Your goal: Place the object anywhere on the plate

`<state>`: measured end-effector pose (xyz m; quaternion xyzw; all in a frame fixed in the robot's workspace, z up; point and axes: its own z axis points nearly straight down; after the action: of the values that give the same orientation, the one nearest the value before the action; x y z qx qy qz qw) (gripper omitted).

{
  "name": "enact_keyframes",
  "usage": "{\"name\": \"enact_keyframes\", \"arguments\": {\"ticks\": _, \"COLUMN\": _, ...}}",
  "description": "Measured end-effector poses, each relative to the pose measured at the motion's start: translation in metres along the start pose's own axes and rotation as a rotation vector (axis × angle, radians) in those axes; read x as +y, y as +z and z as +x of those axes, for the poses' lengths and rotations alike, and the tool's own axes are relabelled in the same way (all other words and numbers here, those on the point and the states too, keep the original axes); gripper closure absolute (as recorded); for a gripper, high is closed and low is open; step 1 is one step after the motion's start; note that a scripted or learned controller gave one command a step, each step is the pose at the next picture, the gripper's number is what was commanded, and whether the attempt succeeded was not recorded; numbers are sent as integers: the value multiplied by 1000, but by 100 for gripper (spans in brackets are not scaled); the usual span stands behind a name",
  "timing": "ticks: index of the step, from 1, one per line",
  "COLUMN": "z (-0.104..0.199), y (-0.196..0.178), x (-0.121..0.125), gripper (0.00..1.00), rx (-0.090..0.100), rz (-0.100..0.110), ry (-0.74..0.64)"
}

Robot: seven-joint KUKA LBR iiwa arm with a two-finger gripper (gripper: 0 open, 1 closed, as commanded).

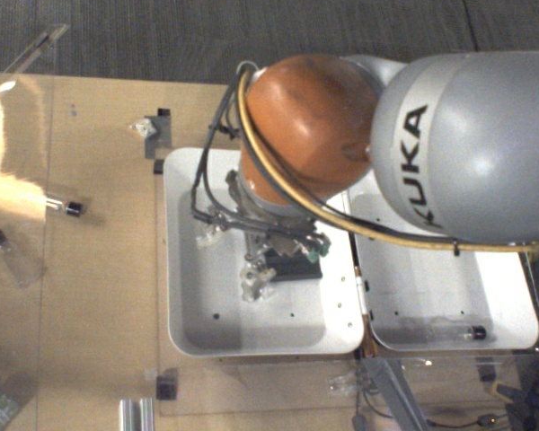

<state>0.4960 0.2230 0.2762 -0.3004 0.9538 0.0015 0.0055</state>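
We see the end effector [256, 281] low over the left bin [189, 330], beside a dark object [296, 266]; we cannot tell its opening or hold.

Glossy arm [467, 142]; bins [189, 330] perhaps plastic.

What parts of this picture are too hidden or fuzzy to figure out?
- Gripper, camera view: the arm's big orange band covers it from above, so open or shut is unclear.
- Dark object in the left bin: partly under the gripper parts, too blurred to name.
- The plate: I cannot pick one out; the arm covers much of both bins.
- Right bin: its upper part is hidden by the grey arm.
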Motion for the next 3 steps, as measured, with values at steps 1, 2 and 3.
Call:
{"name": "enact_keyframes", "arguments": {"ticks": 1, "z": -26, "y": -36, "x": -13, "gripper": 0, "rx": 0, "rz": -1, "ry": -525}}
{"name": "enact_keyframes", "arguments": {"ticks": 2, "z": 6, "y": 6, "x": 5, "gripper": 0, "rx": 0, "rz": -1, "ry": -638}}
{"name": "enact_keyframes", "arguments": {"ticks": 3, "z": 6, "y": 6, "x": 5, "gripper": 0, "rx": 0, "rz": -2, "ry": -639}}
